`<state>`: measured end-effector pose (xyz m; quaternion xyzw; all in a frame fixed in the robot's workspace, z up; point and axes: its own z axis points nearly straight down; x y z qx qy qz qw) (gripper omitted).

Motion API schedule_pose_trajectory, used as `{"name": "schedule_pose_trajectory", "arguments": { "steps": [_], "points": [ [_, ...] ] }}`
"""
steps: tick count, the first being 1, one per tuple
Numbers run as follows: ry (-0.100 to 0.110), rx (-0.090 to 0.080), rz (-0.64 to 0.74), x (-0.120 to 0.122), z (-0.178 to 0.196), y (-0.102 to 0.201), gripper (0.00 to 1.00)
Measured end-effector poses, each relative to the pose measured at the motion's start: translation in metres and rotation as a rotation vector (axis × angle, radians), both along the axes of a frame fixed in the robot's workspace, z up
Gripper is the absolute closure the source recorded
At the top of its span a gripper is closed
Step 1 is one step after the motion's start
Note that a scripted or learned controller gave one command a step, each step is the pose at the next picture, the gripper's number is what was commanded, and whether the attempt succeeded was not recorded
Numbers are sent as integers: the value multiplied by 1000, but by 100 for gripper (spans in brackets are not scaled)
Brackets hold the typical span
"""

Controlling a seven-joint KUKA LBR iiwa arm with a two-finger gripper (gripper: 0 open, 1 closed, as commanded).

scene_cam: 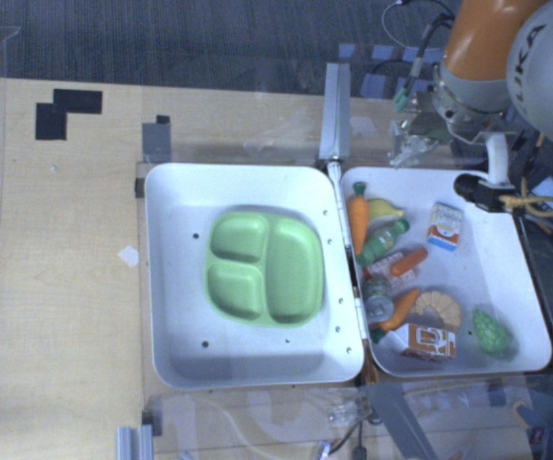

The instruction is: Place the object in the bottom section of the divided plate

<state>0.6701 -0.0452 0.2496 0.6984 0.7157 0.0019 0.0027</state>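
green divided plate (pixel 264 267) in left bin (pixel 175 353); toys fill right bin (pixel 535 348).

I read this as a robotics lab: plywood bench (pixel 56 257), two white bins (pixel 175 353), toy food (pixel 357 220), loose cables (pixel 420 27).

Pale green divided plate (pixel 264 266) in a white bin (pixel 175 286); orange carrot (pixel 357 220), green bottle (pixel 383 241), red-and-white carton (pixel 445 227), light wooden desk (pixel 56 257)

Matt green plastic plate (pixel 264 266) (3 sections) in glossy white bin (pixel 175 257).
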Motion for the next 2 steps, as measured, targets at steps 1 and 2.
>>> {"name": "schedule_pose_trajectory", "arguments": {
  "steps": [1, 2],
  "points": [
    [3, 1, 149, -62, -25, 26, 100],
    [3, 1, 251, -118, -65, 83, 100]
  ]
}}
